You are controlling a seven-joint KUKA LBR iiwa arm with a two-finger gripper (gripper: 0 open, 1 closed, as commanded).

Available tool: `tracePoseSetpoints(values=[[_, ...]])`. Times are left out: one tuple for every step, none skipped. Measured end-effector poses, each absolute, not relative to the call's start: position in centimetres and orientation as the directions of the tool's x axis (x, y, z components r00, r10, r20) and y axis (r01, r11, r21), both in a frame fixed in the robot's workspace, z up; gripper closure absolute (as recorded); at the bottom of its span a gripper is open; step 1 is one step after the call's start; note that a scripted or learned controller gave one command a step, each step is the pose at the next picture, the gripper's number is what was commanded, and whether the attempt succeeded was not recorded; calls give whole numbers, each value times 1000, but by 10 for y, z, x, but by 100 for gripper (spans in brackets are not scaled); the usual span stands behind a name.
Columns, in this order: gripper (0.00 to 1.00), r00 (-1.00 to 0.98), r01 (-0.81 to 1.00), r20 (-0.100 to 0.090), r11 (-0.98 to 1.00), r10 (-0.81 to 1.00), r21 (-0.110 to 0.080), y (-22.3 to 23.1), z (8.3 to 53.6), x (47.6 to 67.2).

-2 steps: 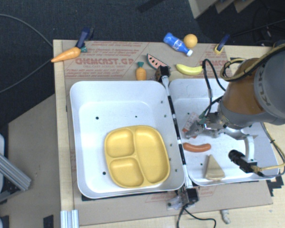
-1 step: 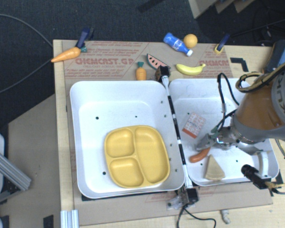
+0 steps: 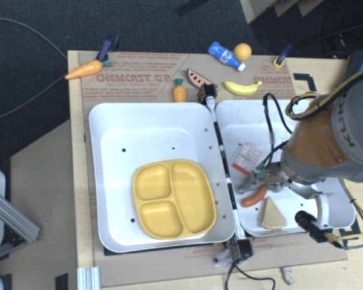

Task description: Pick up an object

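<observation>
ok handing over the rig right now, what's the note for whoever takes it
Gripper: low in the right bin; whether it is open or shut cannot be told.
Things: hot dog just below it, wedge of bread nearer the front, red and white packet behind. Yellow divided plate lies in the left bin.
Done: nothing visibly held or lifted.
Left: grasp one object and raise it.

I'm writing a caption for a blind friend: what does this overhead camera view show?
A grey robot arm reaches from the right into the right white bin, its end effector low over a toy sausage, beside a wedge of toy cheese. The left bin holds a yellow divided plate.
</observation>
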State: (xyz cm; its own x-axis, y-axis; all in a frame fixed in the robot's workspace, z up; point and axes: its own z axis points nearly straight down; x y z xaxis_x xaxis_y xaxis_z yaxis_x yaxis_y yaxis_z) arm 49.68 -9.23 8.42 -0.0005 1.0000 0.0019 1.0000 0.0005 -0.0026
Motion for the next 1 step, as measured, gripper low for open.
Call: tracePoseSetpoints(values=[[100,0,1000,1,0,1000,-2,-93,94,497]])
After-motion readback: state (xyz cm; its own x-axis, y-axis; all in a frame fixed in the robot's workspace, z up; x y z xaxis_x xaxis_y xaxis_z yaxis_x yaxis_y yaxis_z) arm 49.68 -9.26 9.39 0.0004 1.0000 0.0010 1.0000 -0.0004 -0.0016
